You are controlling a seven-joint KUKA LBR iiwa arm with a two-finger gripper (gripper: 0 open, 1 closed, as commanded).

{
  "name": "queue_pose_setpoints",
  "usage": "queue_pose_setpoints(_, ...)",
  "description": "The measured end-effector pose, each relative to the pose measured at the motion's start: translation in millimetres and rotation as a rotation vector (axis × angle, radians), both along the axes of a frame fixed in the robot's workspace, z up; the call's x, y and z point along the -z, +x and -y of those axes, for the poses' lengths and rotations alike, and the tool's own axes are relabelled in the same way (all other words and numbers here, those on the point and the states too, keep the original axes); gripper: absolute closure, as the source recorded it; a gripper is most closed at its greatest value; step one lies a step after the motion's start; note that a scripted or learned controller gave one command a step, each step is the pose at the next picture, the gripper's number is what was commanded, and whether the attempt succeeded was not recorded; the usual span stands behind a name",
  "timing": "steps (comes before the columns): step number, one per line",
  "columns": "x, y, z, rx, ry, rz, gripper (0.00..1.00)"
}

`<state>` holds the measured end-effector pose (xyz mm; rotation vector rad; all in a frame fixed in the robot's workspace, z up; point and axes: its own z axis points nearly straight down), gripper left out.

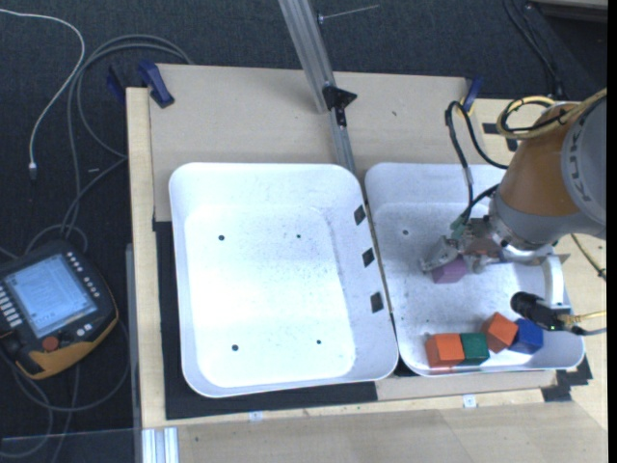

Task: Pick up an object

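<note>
We see the end effector (445,256) low in the right bin (405,336), a purple object (449,272) just beneath it; grip unclear. Orange, green and blue blocks (482,340) crowd the bin's near-right corner.

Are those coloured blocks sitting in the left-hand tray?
No, the coloured blocks lie in the right bin, bunched at its near edge.

Both bins (260,186) are white with faint dark speckles, sitting on a tan bench (241,114). Blocks in the right one: orange (444,349), green (473,347), another orange (501,330), blue (529,336), plus a pinkish-purple one (449,272). Arm (554,177) is grey with an orange band
</note>
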<state>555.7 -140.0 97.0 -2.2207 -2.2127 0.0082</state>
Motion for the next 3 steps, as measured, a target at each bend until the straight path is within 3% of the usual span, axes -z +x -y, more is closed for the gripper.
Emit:
queue_pose_setpoints(1,-13.5,3.8,-2.8,-0.005,0.001,0.010,1.00)
queue_pose_setpoints(2,-107.0,-1.1,-90.8,-0.013,0.002,0.017,1.00)
queue_pose_setpoints(3,-123.3,2.4,-171.9,-0.013,0.003,0.011,1.00)
